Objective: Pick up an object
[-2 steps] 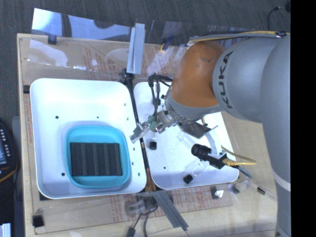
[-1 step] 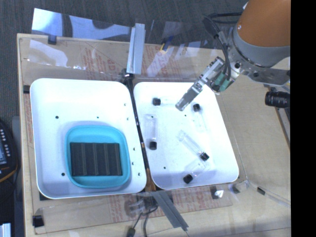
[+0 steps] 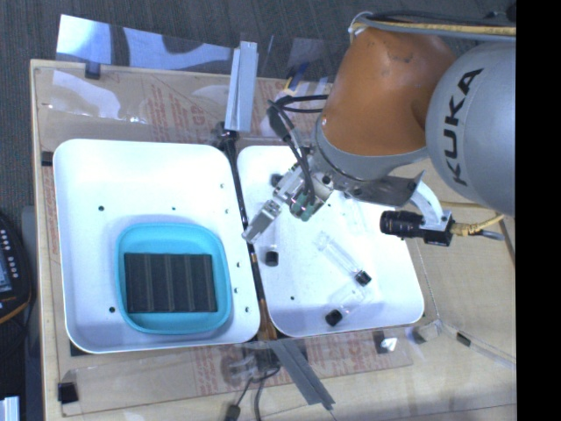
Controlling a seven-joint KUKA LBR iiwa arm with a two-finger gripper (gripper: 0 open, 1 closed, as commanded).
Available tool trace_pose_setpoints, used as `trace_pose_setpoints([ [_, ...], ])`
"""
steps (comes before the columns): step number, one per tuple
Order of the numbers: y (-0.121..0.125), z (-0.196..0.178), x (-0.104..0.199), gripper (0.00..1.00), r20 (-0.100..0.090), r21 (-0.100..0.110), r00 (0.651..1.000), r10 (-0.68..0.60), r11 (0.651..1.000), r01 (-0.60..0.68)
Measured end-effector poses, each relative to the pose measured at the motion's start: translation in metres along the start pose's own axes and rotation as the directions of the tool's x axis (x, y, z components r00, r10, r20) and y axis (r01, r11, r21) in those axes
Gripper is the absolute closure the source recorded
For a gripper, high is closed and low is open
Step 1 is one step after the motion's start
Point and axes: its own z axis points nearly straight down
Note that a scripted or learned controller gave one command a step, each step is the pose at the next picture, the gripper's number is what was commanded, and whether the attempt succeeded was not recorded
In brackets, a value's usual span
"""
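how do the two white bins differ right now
The left bin holds one large item, a light blue tray with a dark ribbed insert; the right bin holds only small pieces: a clear tube and small black bits. The arm's end effector reaches over the right bin near the divider, while the left bin has nothing above it. Both are shallow, white, round-cornered, and sit side by side.
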Motion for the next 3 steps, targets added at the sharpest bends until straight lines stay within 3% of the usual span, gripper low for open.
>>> trace_pose_setpoints([
  [1,-0.071,0.121,-0.043,0.0,0.0,-0.001,0.719,-0.695,0.719,0.695],
  [2,-0.069,0.11,-0.044,1.0,0.002,-0.001,0.716,-0.698,0.716,0.698],
  [3,-0.069,0.11,-0.044,0.0,0.002,-0.001,0.716,-0.698,0.716,0.698],
])
